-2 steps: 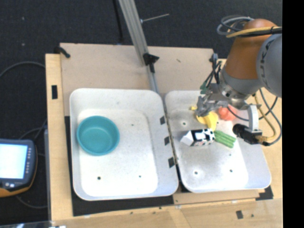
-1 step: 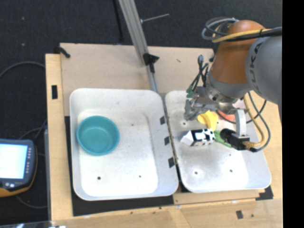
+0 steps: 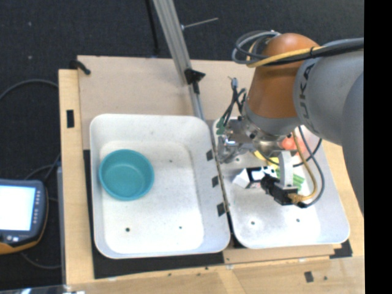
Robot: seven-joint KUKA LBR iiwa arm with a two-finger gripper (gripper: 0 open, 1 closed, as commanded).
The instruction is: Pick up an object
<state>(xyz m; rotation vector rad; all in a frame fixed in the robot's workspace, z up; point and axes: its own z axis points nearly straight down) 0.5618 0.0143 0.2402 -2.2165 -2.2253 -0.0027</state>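
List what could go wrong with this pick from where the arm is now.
1. The gripper sits close to the edge where the right bin meets the left bin. Descending there could strike the rim instead of an object.
2. The green piece and orange piece lie crowded, partly hidden under the wrist. A grasp may miss or nudge neighbours.

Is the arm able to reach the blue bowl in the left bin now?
Probably yes: the bowl sits alone in the left bin, uncovered, and the arm hangs over the neighbouring bin.
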